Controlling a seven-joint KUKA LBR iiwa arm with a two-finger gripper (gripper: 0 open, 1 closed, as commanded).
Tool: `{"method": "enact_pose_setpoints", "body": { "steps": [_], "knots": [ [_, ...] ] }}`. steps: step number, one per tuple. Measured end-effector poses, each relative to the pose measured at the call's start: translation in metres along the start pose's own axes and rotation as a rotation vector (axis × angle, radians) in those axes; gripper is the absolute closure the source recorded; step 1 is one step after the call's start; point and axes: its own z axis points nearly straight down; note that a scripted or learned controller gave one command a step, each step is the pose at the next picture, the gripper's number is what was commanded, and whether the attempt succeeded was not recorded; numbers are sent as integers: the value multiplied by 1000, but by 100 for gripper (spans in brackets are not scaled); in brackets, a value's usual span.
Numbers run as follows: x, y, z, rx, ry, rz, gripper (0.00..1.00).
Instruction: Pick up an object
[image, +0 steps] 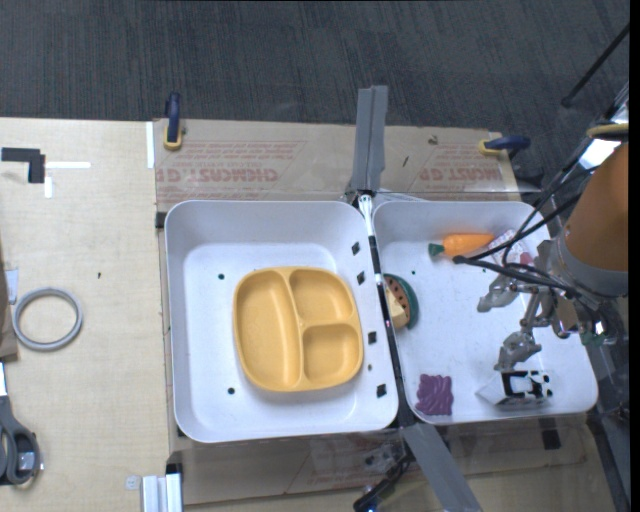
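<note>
In the right bin (470, 330) lie an orange toy carrot (466, 243) at the back, a round brown and green toy (399, 301) against the left wall, a purple toy (434, 394) near the front, and a small black-and-white item (525, 385) at the front right. My gripper (507, 325) hangs over the right half of this bin, above and just behind the black-and-white item. Its metal fingers (496, 297) are spread open with nothing between them. The grey arm with its orange band (605, 215) enters from the right.
The left bin (200, 330) holds a yellow divided plate (298, 327). On the bench to the left lie a grey ring (45, 318) and scissors (18, 450). Black cables (520, 250) cross above the carrot.
</note>
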Motion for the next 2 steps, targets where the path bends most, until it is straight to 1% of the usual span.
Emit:
{"method": "enact_pose_setpoints", "body": {
  "steps": [1, 2],
  "knots": [
    [-88, -16, 100, 1, -2, 237, 0],
    [-132, -86, 99, 1, -4, 274, 0]
  ]
}}
